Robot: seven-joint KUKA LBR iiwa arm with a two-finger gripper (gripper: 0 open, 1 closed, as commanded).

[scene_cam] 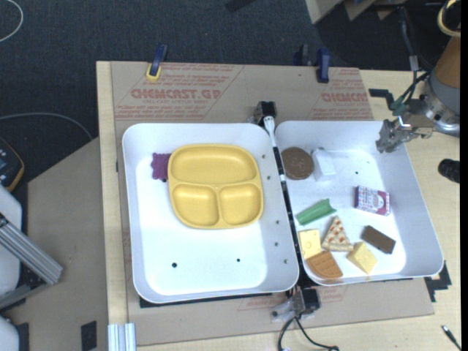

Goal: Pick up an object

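Over the right bin's (417, 196) glossy far corner, the metal gripper's (390, 135) jaws' state: cannot tell.

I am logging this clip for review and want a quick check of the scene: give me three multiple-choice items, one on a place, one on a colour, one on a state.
1. Where does the yellow three-compartment plastic tray lie?
A. left white bin
B. right white bin
C. on the bench

2. What colour is the long bean-shaped toy in the right white bin?
A. red
B. green
C. blue

3. Where is the gripper?
A. over the tray
B. at the right bin's far right edge
C. between the bins

Answers: 1 A, the tray sits inside the left white bin. 2 B, it is plainly green. 3 B, it hangs at that bin's upper right rim.
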